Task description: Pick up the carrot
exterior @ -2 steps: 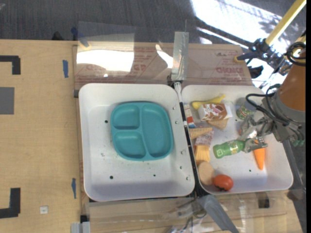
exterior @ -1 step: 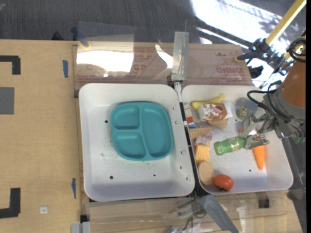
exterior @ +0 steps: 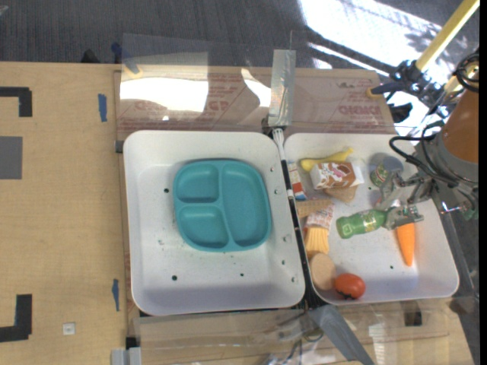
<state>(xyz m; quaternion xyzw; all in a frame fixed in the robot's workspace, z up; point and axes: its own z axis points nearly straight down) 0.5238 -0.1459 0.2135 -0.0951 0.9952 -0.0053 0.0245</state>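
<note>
The carrot [exterior: 407, 243] is orange with a green top. It lies on the floor of the right bin [exterior: 445, 280], near the right wall, tip pointing toward the front. My gripper [exterior: 405, 206] hangs just above the carrot's green end, between it and the cap end of a green bottle [exterior: 361, 223]. Its fingers look spread open, and nothing sits between them. The orange-banded wrist [exterior: 464, 131] comes in from the right edge.
The right bin also holds a grey can [exterior: 384, 169], a wrapped bread pack [exterior: 335, 176], a yellow banana [exterior: 327, 158], corn [exterior: 317, 239], a tan round piece [exterior: 323, 268] and a tomato [exterior: 350, 285]. A teal divided plate [exterior: 222, 204] lies in the left bin [exterior: 144, 204].
</note>
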